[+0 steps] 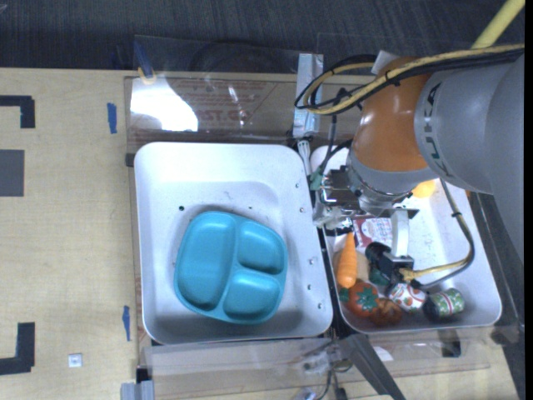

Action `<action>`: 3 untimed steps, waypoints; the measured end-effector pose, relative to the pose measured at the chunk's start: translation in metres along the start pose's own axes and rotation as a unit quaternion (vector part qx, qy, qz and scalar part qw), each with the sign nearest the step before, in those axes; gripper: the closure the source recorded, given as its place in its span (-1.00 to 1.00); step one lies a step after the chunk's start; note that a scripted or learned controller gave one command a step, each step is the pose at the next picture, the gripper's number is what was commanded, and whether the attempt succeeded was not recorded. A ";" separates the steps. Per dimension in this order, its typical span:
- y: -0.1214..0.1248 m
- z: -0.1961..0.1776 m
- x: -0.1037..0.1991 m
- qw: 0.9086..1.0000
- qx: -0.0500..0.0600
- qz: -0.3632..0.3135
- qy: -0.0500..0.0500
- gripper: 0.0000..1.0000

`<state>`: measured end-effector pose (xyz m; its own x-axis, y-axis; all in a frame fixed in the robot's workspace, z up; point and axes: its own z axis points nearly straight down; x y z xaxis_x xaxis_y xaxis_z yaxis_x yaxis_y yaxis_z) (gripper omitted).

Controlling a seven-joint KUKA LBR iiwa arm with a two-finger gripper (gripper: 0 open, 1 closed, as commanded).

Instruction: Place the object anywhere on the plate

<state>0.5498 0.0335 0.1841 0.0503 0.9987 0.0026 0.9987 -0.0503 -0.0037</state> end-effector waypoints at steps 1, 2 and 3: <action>0.036 -0.077 -0.010 0.998 -0.005 0.061 -0.001 1.00; 0.009 -0.064 0.094 0.996 0.001 0.085 0.000 1.00; -0.008 -0.181 0.090 0.998 -0.005 0.064 0.001 1.00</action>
<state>0.5466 0.1230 0.3654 0.1780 0.9840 0.0037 0.9840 -0.1780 0.0065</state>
